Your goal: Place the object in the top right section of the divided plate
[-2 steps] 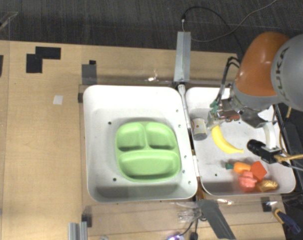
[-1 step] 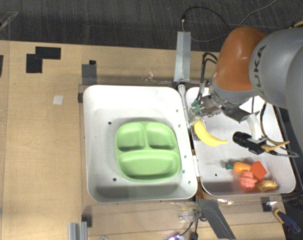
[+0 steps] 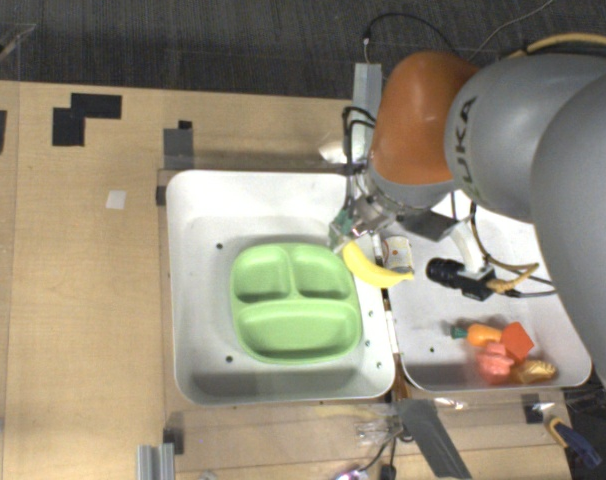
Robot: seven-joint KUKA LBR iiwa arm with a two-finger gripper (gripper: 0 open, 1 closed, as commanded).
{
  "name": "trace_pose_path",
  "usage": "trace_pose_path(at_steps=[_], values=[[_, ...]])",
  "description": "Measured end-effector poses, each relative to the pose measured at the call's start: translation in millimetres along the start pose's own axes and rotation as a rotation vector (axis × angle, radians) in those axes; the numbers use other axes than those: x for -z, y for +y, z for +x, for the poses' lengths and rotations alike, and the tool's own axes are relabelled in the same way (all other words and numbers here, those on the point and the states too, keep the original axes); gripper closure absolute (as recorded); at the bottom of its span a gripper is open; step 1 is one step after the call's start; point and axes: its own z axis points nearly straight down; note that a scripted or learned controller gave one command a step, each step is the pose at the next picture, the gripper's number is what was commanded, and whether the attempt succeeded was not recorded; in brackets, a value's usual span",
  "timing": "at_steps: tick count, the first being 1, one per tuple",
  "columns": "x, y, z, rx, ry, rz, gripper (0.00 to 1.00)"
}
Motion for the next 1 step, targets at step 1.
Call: trace_pose_path(at_steps=[1], values=[[0.1, 0.0, -0.2, 0.000, 0.000, 0.000, 0.00]])
